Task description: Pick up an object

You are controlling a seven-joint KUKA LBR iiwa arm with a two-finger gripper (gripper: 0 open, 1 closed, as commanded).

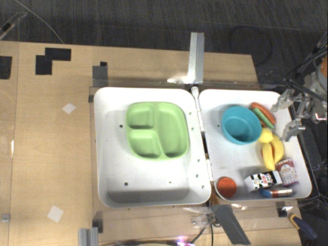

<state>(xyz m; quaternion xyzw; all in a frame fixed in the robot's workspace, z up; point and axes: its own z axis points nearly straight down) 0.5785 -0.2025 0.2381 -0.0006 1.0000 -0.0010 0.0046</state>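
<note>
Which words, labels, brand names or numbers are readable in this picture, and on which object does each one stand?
None can be read.
Small black-and-white box in the right bin: dark print, too blurred to read.
Red-and-white packet beside it: a label shows, too small to read.
Marker-like item at the bin's front edge: no legible text.
Green tray, blue bowl, banana: no print visible.

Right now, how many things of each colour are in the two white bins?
Green: 1, the divided plate
Blue: 1, the bowl
Yellow: 1, the banana
Orange: 2, the ball and the hot dog
Mixed colours: 3, the small carton, the can, the marker
Total: 8
</note>
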